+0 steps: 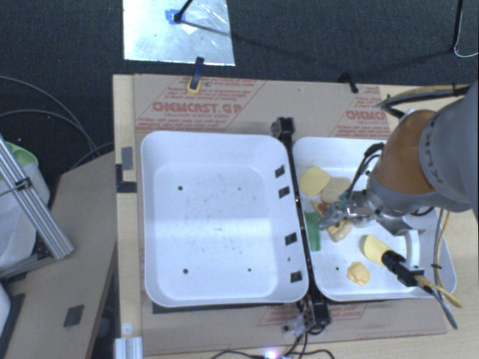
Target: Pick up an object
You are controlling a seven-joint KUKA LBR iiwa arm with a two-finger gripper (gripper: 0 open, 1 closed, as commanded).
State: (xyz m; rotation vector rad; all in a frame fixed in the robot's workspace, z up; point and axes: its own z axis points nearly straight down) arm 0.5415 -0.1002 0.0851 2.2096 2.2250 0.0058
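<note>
My gripper (pixel 336 217) reaches in from the right and hangs low over the left-middle of the right bin (pixel 352 146). Right around it lie a green piece (pixel 313 232) against the bin's left wall, a small red bit (pixel 326 207) and a pale tan piece (pixel 340 232) partly under the gripper. A yellow rounded object (pixel 314 179) and a beige one (pixel 336 188) sit just behind the gripper. Two more yellow objects lie nearer the front, one (pixel 373 246) under the wrist and one (pixel 358 274) by the front wall. Nothing shows clearly between the fingers.
The left bin (pixel 217 215) stands beside the right one, with a black divider with clips (pixel 293 200) between them. Both rest on a cardboard sheet (pixel 217 103). A metal plate (pixel 178 21) lies on the floor beyond the bench.
</note>
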